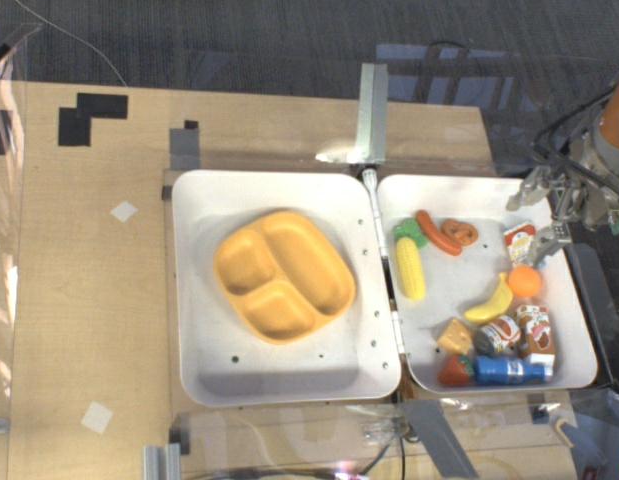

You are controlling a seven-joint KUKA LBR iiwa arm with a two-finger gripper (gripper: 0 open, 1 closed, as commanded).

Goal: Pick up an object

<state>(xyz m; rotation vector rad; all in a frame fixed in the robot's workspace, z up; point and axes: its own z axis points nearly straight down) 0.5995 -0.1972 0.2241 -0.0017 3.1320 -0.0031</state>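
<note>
A light wood bench (79, 298) holds two white bins side by side. Behind it the floor is dark grey. Black tape marks (89, 116) sit at the far left of the bench.

The left bin (204, 368) holds a yellow plate (282, 275) with three parts.

The right bin (587, 353) is full of toy food. A corn (410, 268) lies near its left wall, with a red hot dog (438, 232) and a pretzel (459, 233) just beyond it. A banana (490, 302) touches an orange (524, 281). A blue bottle (509, 370), a cheese wedge (453, 336) and small cans (517, 332) crowd the near side.

The gripper (545, 216) hangs over the far right corner of that bin, fingers apart, with nothing between them. One fingertip is just beside a small red and white packet (518, 239).
</note>
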